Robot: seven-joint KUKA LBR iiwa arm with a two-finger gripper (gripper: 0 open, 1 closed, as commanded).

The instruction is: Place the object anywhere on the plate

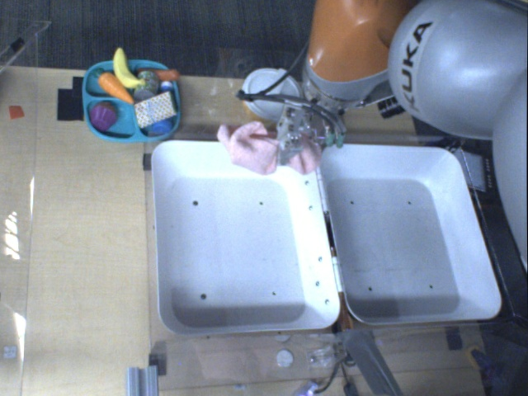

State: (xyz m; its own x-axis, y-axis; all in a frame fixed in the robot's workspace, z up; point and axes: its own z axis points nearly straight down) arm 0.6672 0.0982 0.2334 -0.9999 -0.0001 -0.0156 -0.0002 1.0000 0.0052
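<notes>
A: The arm (429, 56) is in from the right, and its claw (299, 143) hangs over the far edge where the two white bins meet.

B: There's a pink cloth (257, 148) right under it, draped across the back rim of the left bin (239, 246). Is it held?

A: I'd say so. The cloth bunches up at the claw, with a fold showing on either side of the fingers, so the claw looks pinched together on the fabric. The rest sags onto the rim, which suggests it's only partly lifted.

B: And the plate?

A: The blue divided plate (124, 130) sits on the worktop (74, 246) beyond the left bin's far left corner, well apart from the claw. It already carries toy food: a banana (125, 69), a carrot (114, 86) and something purple (104, 115).

B: So the cloth has to go up and leftward.

A: That's my read. The trailing end could snag on the rim, and the crowded plate leaves little bare space. A white bowl-like thing (266, 89) also stands just behind the claw.

B: The right bin (412, 246)?

A: Not involved, as I judge it.
</notes>
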